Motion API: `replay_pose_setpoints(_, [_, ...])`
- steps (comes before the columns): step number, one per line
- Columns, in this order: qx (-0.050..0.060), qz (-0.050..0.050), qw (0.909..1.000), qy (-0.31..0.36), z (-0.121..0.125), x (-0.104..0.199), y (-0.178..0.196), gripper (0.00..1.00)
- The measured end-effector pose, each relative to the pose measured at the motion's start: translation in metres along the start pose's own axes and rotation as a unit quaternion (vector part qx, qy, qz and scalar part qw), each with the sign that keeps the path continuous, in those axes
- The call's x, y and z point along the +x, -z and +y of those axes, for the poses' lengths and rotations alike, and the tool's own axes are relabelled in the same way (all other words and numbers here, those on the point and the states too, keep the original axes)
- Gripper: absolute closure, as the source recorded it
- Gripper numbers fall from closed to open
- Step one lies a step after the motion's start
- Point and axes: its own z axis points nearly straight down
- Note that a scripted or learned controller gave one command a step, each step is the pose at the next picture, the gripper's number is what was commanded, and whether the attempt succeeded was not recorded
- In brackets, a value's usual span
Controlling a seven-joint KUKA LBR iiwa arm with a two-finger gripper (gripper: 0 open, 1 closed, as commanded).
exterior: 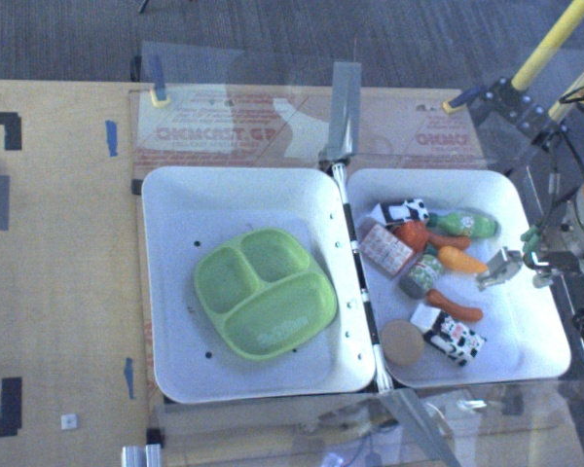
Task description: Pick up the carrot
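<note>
just left of the gripper (503, 269), the carrot (460, 259)

- The arm (574, 251) reaches in from the right edge, mostly cut off by the frame.
- Its hand (501, 269) is low, pointing left.
- The metal fingers (494, 272) look bare, though the view is blurry.

One fixed camera looks down at a slant from above the bench (58, 290), taking in both white bins (175, 212) and some floor beyond.
</note>
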Motion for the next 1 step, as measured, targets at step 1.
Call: replay_pose_setpoints(1, [0.000, 0.000, 0.9994, 0.033, 0.0471, 0.0652, -0.0634, 0.00])
